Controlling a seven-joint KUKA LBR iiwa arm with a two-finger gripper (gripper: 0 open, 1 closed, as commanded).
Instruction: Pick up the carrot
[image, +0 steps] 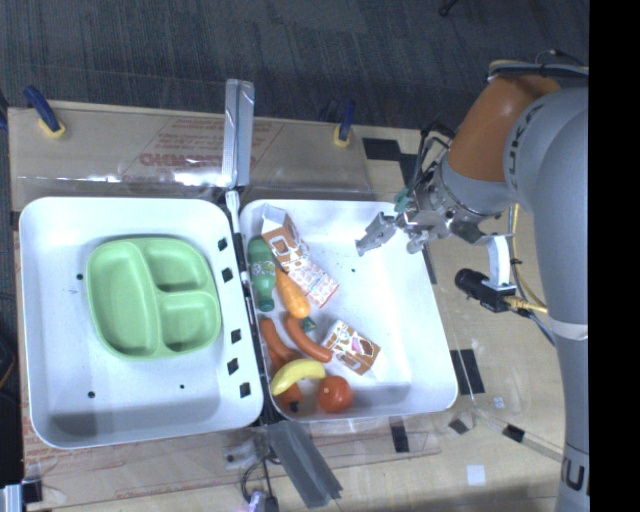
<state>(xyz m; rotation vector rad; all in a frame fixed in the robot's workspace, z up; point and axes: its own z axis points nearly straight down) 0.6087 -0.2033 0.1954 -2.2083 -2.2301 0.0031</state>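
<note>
Gripper (372, 238) hovers, holding nothing, upper centre-right of frame; whether it is parted you cannot tell. Your carrot (291, 294) lies left of it, between green bottle (261, 272) and carton (297, 256). Likely light, stiff, smooth: pinch mid-length, across its width.

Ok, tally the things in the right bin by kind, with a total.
Bottle: 1
Carrot: 1
Cartons: 2
Sausages: 2
Banana: 1
Tomato: 1
Total: 8
</note>
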